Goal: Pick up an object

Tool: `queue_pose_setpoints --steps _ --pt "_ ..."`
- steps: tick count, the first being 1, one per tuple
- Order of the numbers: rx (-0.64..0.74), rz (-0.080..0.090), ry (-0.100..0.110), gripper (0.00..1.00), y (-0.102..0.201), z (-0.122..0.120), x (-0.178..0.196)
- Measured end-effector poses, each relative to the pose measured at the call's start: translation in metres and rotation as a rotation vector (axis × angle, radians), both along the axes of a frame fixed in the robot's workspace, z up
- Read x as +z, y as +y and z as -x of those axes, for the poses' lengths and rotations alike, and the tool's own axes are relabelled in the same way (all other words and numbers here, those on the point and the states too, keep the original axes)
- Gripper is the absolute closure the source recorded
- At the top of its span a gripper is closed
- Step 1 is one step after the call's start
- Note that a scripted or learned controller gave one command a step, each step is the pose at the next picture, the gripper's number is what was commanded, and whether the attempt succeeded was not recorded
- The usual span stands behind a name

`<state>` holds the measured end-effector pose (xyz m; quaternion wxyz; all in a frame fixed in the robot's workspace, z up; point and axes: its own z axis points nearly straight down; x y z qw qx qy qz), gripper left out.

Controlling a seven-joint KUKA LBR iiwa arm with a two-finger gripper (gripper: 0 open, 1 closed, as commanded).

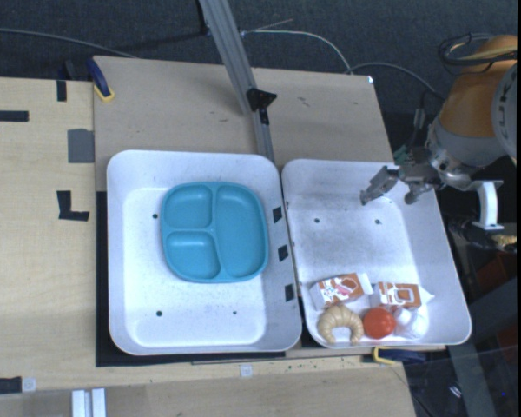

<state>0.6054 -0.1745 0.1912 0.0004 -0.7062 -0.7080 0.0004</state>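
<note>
Starting nearest: what to grab?

Heaped in the near right corner of the right bin [347, 241]: a croissant [340, 323], a red ball [379, 323] touching it, 2 printed packets [340, 289] just behind, something white [414, 321] beside the ball. Any 1 of them good enough for the task.

Risks there?

Plenty. Too tightly packed, so closing on 1 likely to nudge a neighbour or pinch 2 at once. Hard against the near rim and right wall as well; danger of a finger striking the wall on the way down. Flat packets prone to slipping free, round ball prone to rolling off.

Further back, then: the gripper [389, 189]?

Hovering over the far right part of the same bin, well apart from the heap. Fingers spread, nothing between them.

Room to travel?

Bare bin floor all the way from there to the heap. Best to come in from the bin's middle, away from the walls.

Left bin [139, 320]?

Holding a blue divided plate [215, 231], past the shared rim. No need to cross.

Farthest?

A slanted grey bar [234, 42] and cables [330, 46], well clear.
</note>
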Motion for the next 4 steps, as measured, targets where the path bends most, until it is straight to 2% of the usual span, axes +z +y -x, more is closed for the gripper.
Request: queue_pose_setpoints --steps 1,2,3,4 --pt "0.000 0.000 0.000 0.00 0.000 0.000 0.000" --pt "0.000 -0.001 0.006 0.00 0.005 0.001 -0.064" --pt "-0.001 0.001 0.000 0.00 0.006 0.001 -0.104" --pt "0.001 0.001 0.001 1.00 0.007 0.001 -0.093"
